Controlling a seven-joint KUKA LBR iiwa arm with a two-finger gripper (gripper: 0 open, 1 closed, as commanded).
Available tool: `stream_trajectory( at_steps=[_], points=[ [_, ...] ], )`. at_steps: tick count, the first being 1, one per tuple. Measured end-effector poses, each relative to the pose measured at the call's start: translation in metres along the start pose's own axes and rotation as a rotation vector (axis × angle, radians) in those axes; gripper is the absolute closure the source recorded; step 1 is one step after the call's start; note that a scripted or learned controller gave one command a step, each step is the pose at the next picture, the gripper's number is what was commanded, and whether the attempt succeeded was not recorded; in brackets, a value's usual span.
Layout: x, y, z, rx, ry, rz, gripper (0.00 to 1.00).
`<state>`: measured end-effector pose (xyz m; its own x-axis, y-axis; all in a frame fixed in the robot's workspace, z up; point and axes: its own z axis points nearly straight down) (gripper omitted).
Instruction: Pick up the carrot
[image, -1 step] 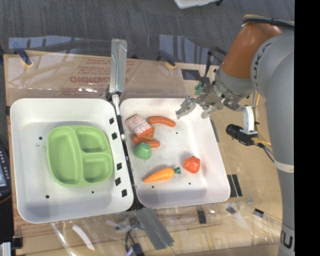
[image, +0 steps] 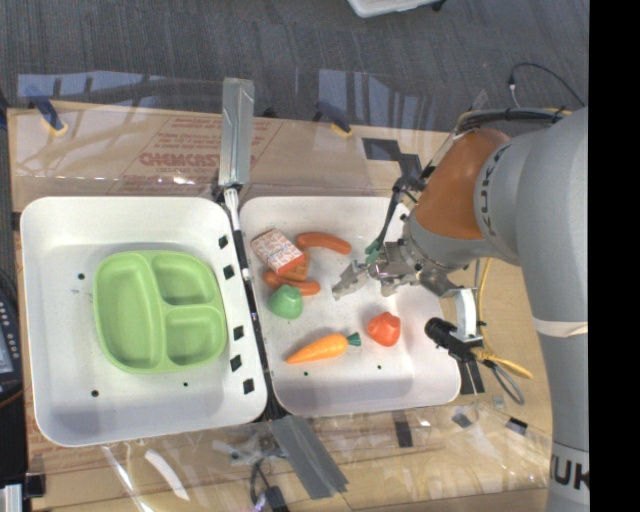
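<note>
The carrot (image: 322, 348) lies on its side on the floor of the right bin (image: 330, 400), toward the near edge, with its orange body pointing left and its green top to the right. It touches nothing: the red tomato-like piece (image: 383, 328) sits just beside the green top, and the green round piece (image: 286, 302) lies up and to the left, a little apart. The gripper (image: 352, 279) hangs over the middle of the same bin, above and slightly right of the carrot, and the jaws look parted with nothing between them, though their exact spread is hard to read at this slant. The step in hand appears to be the approach, so the grasp is not yet made. To do it well, the gripper should shift toward the near edge until it stands over the thick middle of the orange body, then turn so the jaws close across the carrot's short width, not along its length. Aiming left of the green top keeps the fingers away from the red piece, which could be nudged or caught by mistake. A straight descent to the bin floor before closing should help, since the tapered, smooth body may squirt out of a shallow or off-centre pinch.
</note>
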<state>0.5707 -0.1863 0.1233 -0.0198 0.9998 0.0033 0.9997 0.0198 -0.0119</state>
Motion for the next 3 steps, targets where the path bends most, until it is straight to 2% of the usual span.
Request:
stream_trajectory(
  at_steps=[1,2,3],
  points=[
    [0.037,-0.046,0.034,-0.009,-0.003,-0.265,0.00],
    [0.029,-0.091,0.034,-0.011,-0.003,-0.203,0.00],
    [0.006,-0.066,0.033,-0.011,-0.003,-0.457,0.00]
  ],
)
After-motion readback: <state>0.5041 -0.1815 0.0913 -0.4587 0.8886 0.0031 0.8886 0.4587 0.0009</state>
